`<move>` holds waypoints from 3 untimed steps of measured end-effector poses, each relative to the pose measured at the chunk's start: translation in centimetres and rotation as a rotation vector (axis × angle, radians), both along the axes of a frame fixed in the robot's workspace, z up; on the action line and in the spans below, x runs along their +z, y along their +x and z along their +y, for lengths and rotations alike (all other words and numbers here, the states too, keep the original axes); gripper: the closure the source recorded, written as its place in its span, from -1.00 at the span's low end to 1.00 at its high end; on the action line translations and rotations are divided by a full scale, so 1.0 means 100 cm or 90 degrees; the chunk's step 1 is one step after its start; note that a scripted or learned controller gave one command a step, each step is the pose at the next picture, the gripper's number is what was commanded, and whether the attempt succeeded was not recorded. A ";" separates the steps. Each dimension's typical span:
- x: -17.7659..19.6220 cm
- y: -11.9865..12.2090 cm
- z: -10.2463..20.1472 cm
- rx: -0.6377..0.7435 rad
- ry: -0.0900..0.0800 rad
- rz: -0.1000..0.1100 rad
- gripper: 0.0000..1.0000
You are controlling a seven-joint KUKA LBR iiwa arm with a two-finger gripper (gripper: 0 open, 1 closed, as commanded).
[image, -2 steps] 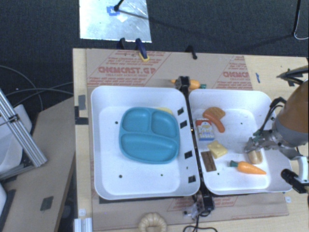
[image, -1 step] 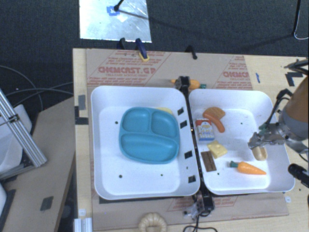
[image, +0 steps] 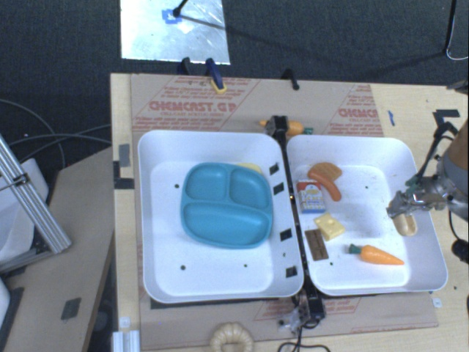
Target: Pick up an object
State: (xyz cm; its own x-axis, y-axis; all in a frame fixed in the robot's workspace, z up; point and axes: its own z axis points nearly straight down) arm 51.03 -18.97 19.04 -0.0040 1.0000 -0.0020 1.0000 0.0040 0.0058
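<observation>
Camera view looked down on the worktop (image: pixel 410 101), a board with red lettering that filled most of the frame. Two white bins sat side by side on it. Left bin (image: pixel 157 196), centre-left of frame, held a blue divided plate (image: pixel 223 204) with a pale yellow item partly showing past its upper edge. Right bin (image: pixel 425 270), centre-right, held the smaller things. Arm (image: pixel 456 189) came in from the right edge, its claw (image: pixel 401 205) low over the right side of that bin; whether it was clenched or released could not be told. A pale oval object (image: pixel 405 224) lay just below the claw, touching or nearly so; too blurred to say which. Orange carrot (image: pixel 377 254) lay toward the bin's lower right. Hot dog in a bun (image: pixel 327 178) lay at the bin's upper left. Small red-and-white carton (image: pixel 311 195) sat just beside it. Brown bar (image: pixel 316 244) lay at lower left, a yellow cheese-like wedge (image: pixel 329 226) just above it.
</observation>
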 end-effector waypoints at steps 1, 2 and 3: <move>0.036 0.002 0.000 0.000 0.000 0.000 1.00; 0.037 0.030 0.057 0.004 0.002 0.001 1.00; 0.046 0.061 0.104 0.003 0.002 0.001 1.00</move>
State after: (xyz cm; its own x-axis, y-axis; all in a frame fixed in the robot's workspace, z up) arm 57.13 -8.53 23.63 -0.0082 1.0000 0.0006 1.0000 0.0082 0.0037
